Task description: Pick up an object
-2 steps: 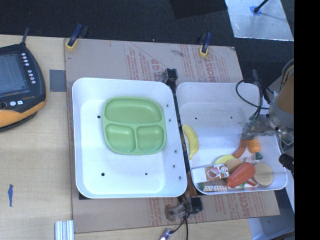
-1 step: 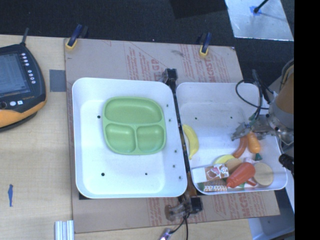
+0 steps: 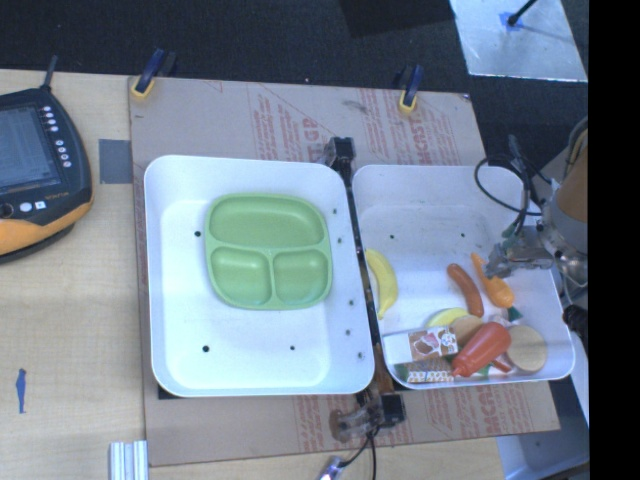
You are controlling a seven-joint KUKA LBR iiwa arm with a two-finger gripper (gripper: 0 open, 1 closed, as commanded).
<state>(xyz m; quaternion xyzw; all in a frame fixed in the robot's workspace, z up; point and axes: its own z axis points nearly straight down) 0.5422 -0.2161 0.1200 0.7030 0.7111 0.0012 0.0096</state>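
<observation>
A red ketchup bottle [image 3: 481,349] is lying at the near edge of the right bin [image 3: 420,203], beside a small snack packet [image 3: 434,344] and a tan round block [image 3: 527,349]. Farther back, a sausage [image 3: 465,288], a carrot [image 3: 494,286] and a banana [image 3: 382,281] are resting. The hand [image 3: 520,255] is hovering over the carrot; I cannot tell its grip. A green divided plate [image 3: 268,250] is sitting in the left bin [image 3: 175,358].

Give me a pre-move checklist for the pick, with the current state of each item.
1. Objects within reach in the right bin: ok; banana, sausage, carrot, ketchup bottle lie there.
2. Gripper over that bin: ok, at its right side, near the carrot.
3. Finger state: cannot tell.
4. Object already held: cannot tell.
5. Isolated target: ok for the banana, which lies apart; not ok for the bottle, crowded against other items.
6. Green tray out of the way: ok, in the left bin.
</observation>
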